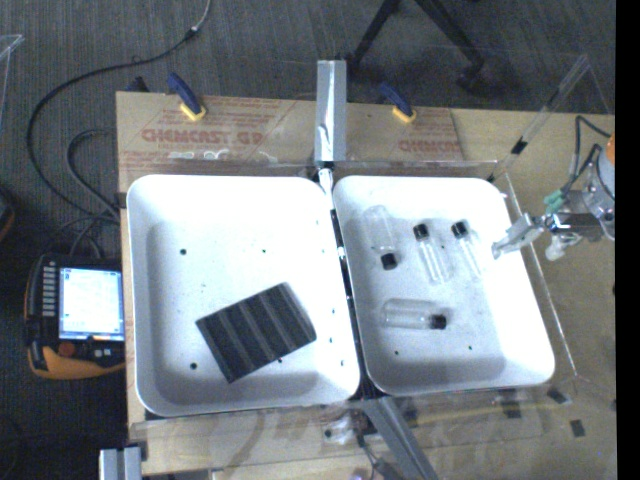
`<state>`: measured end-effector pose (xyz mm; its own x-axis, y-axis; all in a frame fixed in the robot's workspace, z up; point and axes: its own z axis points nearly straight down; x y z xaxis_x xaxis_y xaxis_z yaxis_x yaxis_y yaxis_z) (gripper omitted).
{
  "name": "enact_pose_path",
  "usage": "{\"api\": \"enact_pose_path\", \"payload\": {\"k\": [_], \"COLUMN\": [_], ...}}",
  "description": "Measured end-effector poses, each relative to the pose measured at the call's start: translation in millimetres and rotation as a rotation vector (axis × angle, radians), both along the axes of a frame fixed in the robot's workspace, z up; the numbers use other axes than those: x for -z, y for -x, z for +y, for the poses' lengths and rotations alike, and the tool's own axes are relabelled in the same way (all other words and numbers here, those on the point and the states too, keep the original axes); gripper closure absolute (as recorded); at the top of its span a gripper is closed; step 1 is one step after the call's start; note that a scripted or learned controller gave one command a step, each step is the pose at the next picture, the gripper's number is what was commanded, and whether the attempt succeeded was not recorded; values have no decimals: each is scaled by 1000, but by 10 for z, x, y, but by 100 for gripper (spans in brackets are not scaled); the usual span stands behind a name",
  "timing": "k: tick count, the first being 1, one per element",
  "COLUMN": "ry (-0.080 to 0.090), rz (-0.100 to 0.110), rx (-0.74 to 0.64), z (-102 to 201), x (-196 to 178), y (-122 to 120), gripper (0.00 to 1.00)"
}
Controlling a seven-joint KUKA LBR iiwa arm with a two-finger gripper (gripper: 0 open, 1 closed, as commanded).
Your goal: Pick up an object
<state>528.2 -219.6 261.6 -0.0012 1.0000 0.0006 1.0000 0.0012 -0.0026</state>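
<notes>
Several clear vials with black caps lie in the right bin point(520, 363). One vial point(378, 228) is at the back left, with its cap toward the front. Two vials point(430, 256) point(466, 250) lie side by side near the middle. Another vial point(408, 314) lies crosswise toward the front. A black ribbed block point(256, 330) rests slanted in the left bin point(150, 268). My gripper point(507, 243) hangs over the right bin's right rim, to the right of the paired vials, and I see nothing held in it.
A metal post point(329, 118) stands behind the seam between the bins. Two clamps point(185, 94) point(396, 103) hold the cardboard at the back. A handheld pendant point(78, 313) lies on the floor to the left. An office chair base point(420, 8) is behind the bench.
</notes>
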Motion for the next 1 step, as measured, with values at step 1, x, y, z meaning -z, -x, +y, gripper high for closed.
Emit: {"api": "enact_pose_path", "payload": {"k": [1], "ry": [-2], "rz": [2], "rx": [-51], "z": [446], "x": [1522], "y": [97], "gripper": [0]}}
